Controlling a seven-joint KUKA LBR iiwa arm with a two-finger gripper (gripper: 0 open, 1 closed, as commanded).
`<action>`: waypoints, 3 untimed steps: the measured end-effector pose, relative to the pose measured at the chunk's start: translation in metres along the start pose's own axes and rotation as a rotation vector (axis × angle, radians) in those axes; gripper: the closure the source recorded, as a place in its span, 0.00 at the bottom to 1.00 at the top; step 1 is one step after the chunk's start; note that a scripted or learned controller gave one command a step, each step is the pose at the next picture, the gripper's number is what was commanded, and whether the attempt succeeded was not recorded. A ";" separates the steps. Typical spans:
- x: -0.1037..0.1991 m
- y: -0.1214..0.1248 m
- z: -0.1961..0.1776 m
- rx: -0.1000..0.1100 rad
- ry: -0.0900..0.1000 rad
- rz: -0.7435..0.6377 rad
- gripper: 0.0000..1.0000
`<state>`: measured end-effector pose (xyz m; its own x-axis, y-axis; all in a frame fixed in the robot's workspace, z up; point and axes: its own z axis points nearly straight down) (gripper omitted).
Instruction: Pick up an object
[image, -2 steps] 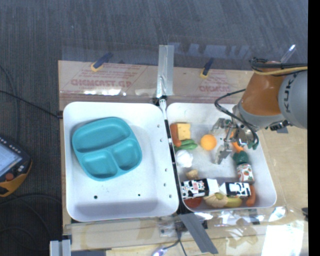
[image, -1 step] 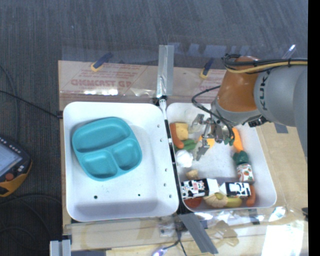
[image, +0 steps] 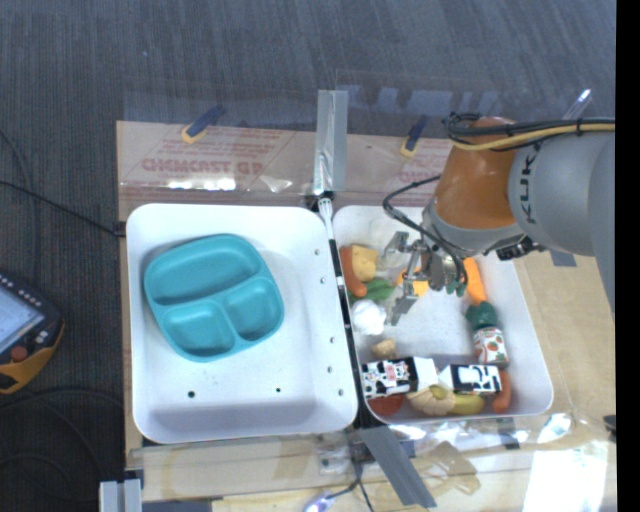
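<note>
My gripper (image: 401, 275) hangs over the upper left part of the right bin (image: 528, 345), its two grey fingers (image: 398, 244) spread apart, so it is open. Just below and left of it lie a green toy piece (image: 380, 290), a yellow-tan piece (image: 365, 262), an orange carrot (image: 351, 272) and a white ball (image: 368, 318). I see nothing between the fingers. A small orange bit (image: 416, 285) shows by the wrist; whether it belongs to the gripper I cannot tell.
Along the right bin's front lie two cow-patterned boxes (image: 388, 377) (image: 476, 378), a yellow toy (image: 440, 400) and a red one (image: 386, 404). A green-capped bottle (image: 487, 337) and an orange carrot (image: 476, 282) sit at the right. A teal divided plate (image: 212, 295) rests in the left bin (image: 250, 400).
</note>
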<state>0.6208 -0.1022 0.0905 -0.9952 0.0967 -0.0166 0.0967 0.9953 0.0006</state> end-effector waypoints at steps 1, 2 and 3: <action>0.001 0.004 0.000 0.005 0.000 -0.102 0.00; 0.058 -0.063 -0.001 0.003 0.003 -0.180 0.00; -0.027 -0.044 0.001 -0.001 0.006 -0.387 0.00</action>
<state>0.6429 -0.1489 0.0898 -0.9581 -0.2863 -0.0102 -0.2863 0.9581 -0.0041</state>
